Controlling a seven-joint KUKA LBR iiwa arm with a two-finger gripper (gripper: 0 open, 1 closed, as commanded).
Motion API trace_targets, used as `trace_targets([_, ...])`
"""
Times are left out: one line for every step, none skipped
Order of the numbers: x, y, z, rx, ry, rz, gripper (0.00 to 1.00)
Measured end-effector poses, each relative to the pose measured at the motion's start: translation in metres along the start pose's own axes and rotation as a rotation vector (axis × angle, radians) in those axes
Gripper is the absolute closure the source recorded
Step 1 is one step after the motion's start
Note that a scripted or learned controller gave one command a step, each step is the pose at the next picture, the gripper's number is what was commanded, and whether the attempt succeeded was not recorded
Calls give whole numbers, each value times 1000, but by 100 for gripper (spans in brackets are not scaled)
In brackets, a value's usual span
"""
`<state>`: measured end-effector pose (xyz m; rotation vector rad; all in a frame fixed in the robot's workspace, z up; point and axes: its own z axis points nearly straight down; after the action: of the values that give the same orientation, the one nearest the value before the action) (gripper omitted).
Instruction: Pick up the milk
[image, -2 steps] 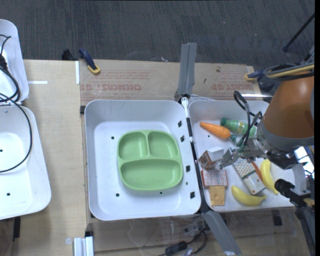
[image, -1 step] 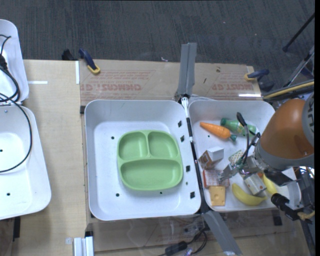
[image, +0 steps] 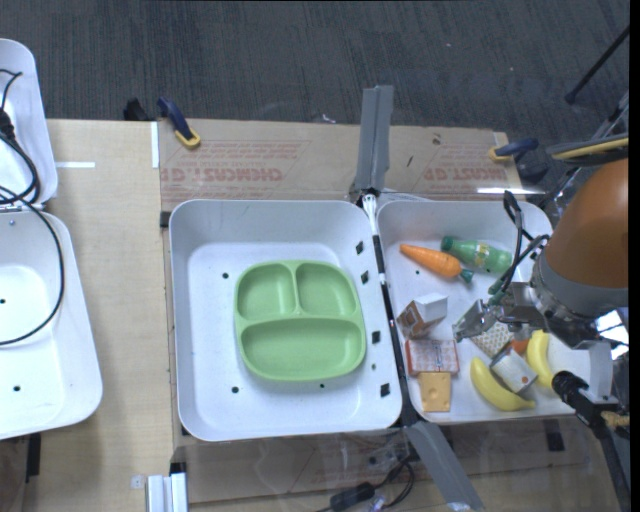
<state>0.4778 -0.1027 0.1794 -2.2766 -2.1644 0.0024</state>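
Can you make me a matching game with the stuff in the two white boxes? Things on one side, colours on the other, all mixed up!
Things:
1. divided plate
2. carrot
3. banana
4. bottle

Colours and places:
A. yellow, near the front of the right bin
B. pale green, alone in the left bin
C. green with a yellow label, at the back of the right bin
D. orange, lying just left of the bottle

Right pairs: 1-B, 2-D, 3-A, 4-C
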Motion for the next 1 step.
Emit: trace_targets([88, 18, -11, 1, 0, 19, 0])
